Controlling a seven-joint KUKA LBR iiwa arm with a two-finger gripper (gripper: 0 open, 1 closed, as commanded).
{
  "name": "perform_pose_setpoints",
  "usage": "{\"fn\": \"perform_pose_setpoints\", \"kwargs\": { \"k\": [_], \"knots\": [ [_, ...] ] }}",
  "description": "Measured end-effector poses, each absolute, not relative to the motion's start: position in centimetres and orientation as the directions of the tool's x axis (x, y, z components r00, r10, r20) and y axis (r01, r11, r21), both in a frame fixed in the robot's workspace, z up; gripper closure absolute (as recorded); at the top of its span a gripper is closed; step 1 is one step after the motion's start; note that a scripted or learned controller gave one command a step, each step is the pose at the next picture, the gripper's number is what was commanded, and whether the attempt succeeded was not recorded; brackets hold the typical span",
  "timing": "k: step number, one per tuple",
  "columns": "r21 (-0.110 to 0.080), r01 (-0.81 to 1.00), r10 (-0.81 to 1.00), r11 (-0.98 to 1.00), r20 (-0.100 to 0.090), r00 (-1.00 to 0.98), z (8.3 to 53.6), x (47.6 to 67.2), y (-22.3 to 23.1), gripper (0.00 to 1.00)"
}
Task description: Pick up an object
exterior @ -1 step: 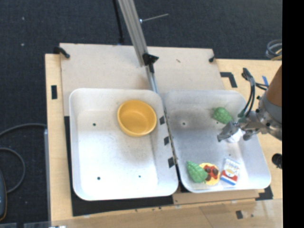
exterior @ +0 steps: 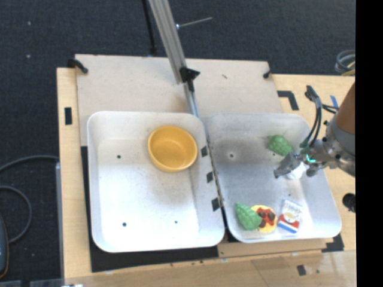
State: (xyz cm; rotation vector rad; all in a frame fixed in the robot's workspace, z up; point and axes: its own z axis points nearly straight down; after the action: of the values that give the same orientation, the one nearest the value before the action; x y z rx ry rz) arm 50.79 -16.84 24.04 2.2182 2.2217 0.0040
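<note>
My gripper [exterior: 292, 168] hangs over the right side of the right bin [exterior: 251, 130], reaching in from the right edge. Just up and left of it lies a green lumpy object [exterior: 278, 143]. Along the bin's front edge sit another green object [exterior: 245, 216], a yellow and red item [exterior: 264, 216] and a small white carton with red and blue print [exterior: 290, 215]. Something small and white shows at the gripper's tip, and I cannot tell whether it is part of the gripper or an object.
A yellow bowl [exterior: 172, 148] stands upright in the upper middle of the left bin [exterior: 114, 184]. A slanted metal pole [exterior: 170, 34] rises from behind the bins' shared wall. Cables hang by the arm at the right.
</note>
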Motion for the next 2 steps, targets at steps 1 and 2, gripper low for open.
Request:
{"fn": "perform_pose_setpoints", "kwargs": {
  "k": [1,2],
  "knots": [
    [-0.002,1.000,1.000,-0.002,-0.001,0.002,19.5,51.1,-16.3,0.00],
    [-0.005,1.000,1.000,-0.001,-0.001,0.001,13.2,51.2,-16.2,0.00]
  ]
}}
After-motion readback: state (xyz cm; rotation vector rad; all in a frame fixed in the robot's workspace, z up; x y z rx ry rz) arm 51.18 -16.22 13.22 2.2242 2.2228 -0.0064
